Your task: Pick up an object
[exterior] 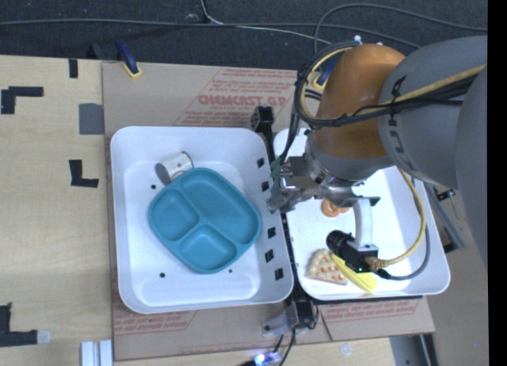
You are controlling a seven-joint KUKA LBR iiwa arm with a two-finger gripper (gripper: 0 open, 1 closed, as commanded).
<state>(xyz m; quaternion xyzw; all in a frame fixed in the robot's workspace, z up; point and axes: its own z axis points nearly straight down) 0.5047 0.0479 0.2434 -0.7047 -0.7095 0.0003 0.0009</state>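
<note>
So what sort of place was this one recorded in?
Most likely a robotics lab grasping bench, not a home. Two white bins sit on a cardboard sheet, toy-like items such as a blue divided plate and a pizza slice lie in them, and loose cables run overhead.

the arm [444, 111] is made of broad, rounded grey casings with a smooth, matt finish. above the wrist sits a bulging orange band [360, 103], glossy enough to catch a soft highlight. several thin dark cables loop around the orange part, and a yellow cable runs along the grey shell on the far right side. below the band the wrist narrows to a grey and silver metal block [317, 182] with small dark fittings. a white bracket [365, 226] hangs from it on the near side, ending in a small black cylindrical unit [348, 249]. another yellow cable curves from that unit out to the right and back up along the arm.
</note>
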